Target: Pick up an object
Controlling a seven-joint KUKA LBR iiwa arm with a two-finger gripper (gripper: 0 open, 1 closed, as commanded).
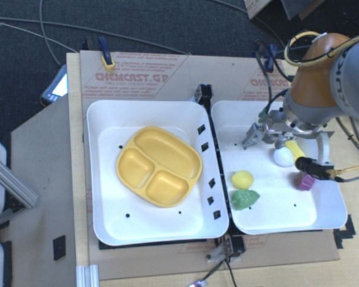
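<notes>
Camera view has the fingers spread wide and empty over the right white plastic bin, small white egg-shaped object just beside them, so closing now risks grabbing air.

"CHEMCAST GP" on board

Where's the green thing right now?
The green thing lies in the right bin, near its front left corner, touching the yellow ball just behind it.
</notes>
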